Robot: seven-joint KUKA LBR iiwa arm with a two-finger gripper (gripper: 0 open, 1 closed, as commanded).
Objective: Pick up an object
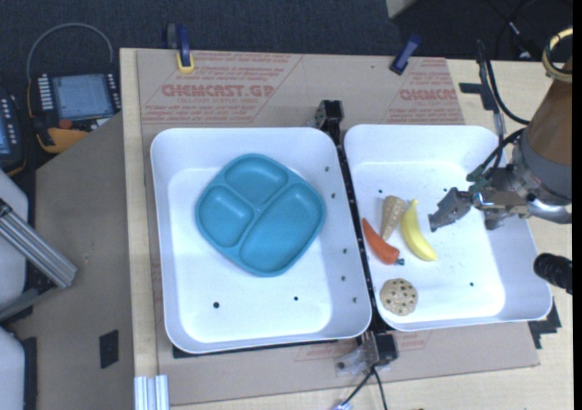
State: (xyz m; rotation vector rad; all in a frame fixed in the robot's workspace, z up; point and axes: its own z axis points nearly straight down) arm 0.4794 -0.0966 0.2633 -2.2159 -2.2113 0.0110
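From above, the pincer [450, 208] hangs over the right bin [473, 304], fingers apart and holding nothing, just right of the banana [416, 234]. A cone [393, 215], carrot [380, 242] and cookie [398, 295] lie nearby. The approach step seems in hand; next it must shift left, drop and close.

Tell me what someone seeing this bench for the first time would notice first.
The big blue divided plate stands out, lying alone in the left bin. Next comes the toy food in the right bin: a yellow banana beside an ice cream cone and an orange carrot, with a cookie nearer the front wall. The gripper hangs just right of the banana.
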